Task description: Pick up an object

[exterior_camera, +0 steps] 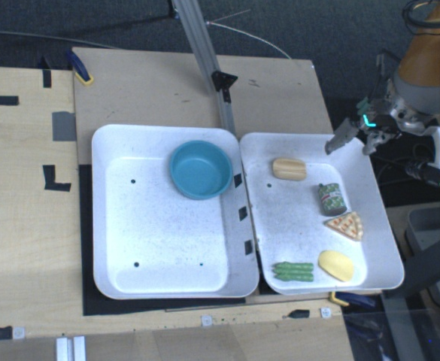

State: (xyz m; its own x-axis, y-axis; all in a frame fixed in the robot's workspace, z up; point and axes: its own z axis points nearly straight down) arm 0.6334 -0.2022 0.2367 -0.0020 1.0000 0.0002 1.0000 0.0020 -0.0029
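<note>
In the right bin (pixel 295 216) lie a tan bread roll (pixel 289 169), a small green can (pixel 331 198), a pizza slice (pixel 346 226), a yellow lemon-like piece (pixel 335 265) and a bunch of green beans (pixel 292 271). A blue bowl (pixel 200 169) sits at the back of the left bin (pixel 159 254). My gripper (pixel 355 141) hovers over the right bin's back right corner, above and to the right of the bread roll. Its fingers are spread open and hold nothing.
A slanted metal pole (pixel 204 51) runs from the top of the view down to the gap between the bins. The bins rest on a wooden bench (pixel 24 201) marked with black tape. Cables cross the dark floor behind.
</note>
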